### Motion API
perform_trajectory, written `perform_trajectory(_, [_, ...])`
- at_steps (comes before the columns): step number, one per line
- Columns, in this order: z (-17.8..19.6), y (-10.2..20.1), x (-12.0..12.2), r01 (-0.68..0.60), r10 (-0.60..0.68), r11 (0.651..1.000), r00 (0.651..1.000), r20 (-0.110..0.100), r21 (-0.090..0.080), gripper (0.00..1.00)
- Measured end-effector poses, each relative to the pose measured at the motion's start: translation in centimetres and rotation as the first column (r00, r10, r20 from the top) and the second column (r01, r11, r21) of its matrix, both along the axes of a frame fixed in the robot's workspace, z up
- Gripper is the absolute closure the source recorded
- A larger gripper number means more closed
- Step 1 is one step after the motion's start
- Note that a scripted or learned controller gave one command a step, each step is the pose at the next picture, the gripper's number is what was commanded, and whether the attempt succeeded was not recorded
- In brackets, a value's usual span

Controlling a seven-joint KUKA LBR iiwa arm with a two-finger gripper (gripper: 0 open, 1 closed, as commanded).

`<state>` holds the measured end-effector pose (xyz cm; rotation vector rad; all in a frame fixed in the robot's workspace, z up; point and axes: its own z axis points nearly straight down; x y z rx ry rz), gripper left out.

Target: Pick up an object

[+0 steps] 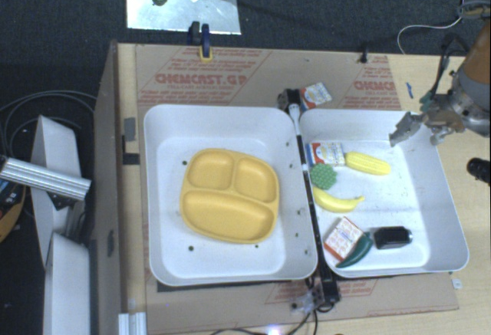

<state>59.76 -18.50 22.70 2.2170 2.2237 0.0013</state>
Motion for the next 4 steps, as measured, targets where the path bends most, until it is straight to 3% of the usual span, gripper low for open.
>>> perform_trajectory(1, [-11.7,4.9,-1.3,-0.001,0.001,1.0,1.0,-0.004,0.002,0.0])
perform_trajectory(2, [-13.7,8.3,4.6,0.002,-0.002,1.0,1.0,0.003,-0.001,0.0])
perform_trajectory(3, [-13.2,5.4,6.5,0.009,-0.008,1.0,0.999,-0.04,0.014,0.0])
perform_trajectory(4, [-13.5,6.6,1.0,0.002,-0.002,1.0,1.0,0.018,-0.001,0.0])
